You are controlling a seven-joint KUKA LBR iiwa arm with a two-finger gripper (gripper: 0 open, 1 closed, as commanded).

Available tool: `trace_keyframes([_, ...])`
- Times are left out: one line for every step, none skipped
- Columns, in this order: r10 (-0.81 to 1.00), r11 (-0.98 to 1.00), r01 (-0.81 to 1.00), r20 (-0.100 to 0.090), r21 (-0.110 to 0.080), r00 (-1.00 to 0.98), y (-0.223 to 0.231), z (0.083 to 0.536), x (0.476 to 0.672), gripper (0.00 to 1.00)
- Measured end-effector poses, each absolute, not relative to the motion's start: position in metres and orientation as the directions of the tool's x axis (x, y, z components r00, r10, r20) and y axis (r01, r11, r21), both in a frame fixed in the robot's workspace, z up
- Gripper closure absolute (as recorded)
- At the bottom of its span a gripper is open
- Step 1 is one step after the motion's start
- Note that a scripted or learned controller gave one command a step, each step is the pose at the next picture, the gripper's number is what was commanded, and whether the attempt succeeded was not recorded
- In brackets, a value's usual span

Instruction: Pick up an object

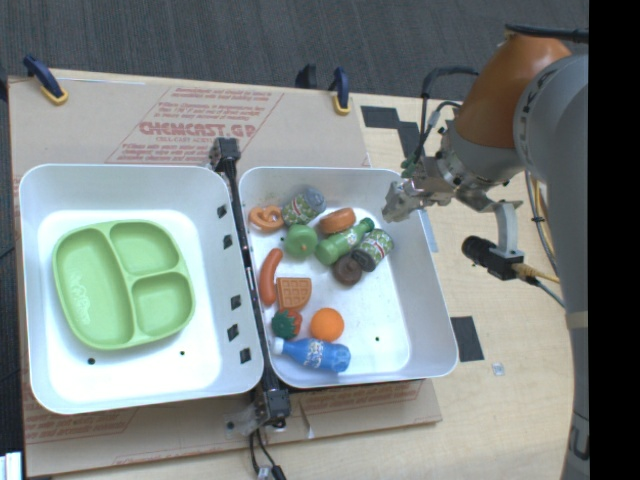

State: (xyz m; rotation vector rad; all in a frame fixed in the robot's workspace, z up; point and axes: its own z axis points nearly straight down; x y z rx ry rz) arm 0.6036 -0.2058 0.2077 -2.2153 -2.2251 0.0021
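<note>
The right white bin [420, 308] holds several toy foods: a pretzel [265, 216], a patterned can [303, 206], a hot dog [337, 220], a green apple [299, 240], a green bottle [343, 244], a chocolate donut [349, 267], a sausage [269, 275], a waffle cracker [294, 291], an orange [326, 324], a strawberry [286, 323] and a blue bottle [315, 356]. My gripper [398, 202] hangs over the bin's upper right rim, to the right of the hot dog and above the green bottle. Nothing is seen between its fingers.
The left white bin [40, 358] holds a green three-compartment plate [125, 283]. A black hinge strip [240, 268] runs between the bins. Cardboard with red print [200, 118] lies behind them, held by blue clamps [340, 88]. The grey and orange arm [520, 98] fills the upper right.
</note>
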Motion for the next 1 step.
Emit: trace_keyframes([1.0,0.007,1.0,0.001,-0.005,-0.007,-0.1536,0.0927,0.6261,1.0])
